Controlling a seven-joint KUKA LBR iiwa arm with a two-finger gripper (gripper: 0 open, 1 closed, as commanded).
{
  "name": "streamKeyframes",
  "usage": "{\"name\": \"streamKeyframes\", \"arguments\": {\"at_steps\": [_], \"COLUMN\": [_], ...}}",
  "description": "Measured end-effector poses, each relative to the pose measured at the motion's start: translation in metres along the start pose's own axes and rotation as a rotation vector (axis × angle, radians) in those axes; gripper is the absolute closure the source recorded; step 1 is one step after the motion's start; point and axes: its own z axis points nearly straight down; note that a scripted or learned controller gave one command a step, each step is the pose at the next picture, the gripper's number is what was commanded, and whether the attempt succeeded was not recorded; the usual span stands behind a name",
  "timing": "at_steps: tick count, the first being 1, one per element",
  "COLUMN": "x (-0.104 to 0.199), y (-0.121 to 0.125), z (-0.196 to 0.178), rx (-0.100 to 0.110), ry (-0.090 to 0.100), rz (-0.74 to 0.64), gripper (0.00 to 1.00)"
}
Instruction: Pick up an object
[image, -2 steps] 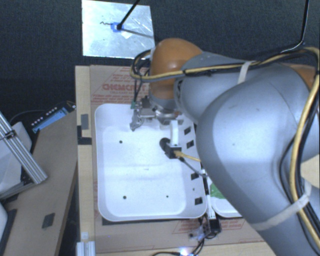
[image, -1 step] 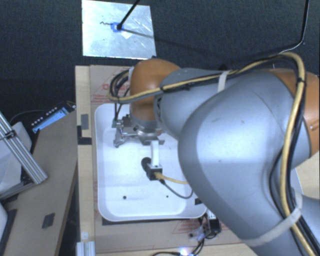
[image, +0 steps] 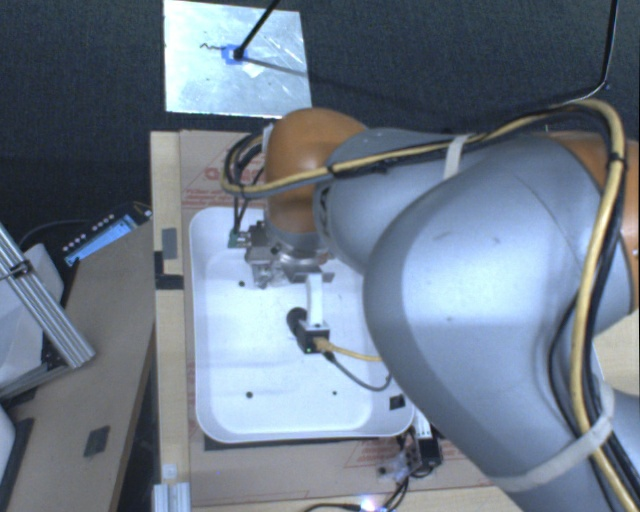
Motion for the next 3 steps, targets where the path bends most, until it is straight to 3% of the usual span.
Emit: {"name": "streamKeyframes", "arguments": {"at_steps": [1,2,3], "x": [0.033,-0.003,0.032], "y": [-0.007,0.006,0.03], "z": [-0.079,-0.226,-0.193], "rx": [-0.006,-0.016,0.0], "ry": [0.003,0.002,-0.001], "rz": [-0.002,0.006,-0.001], "gripper": [1.0,1.0,1.0]}}
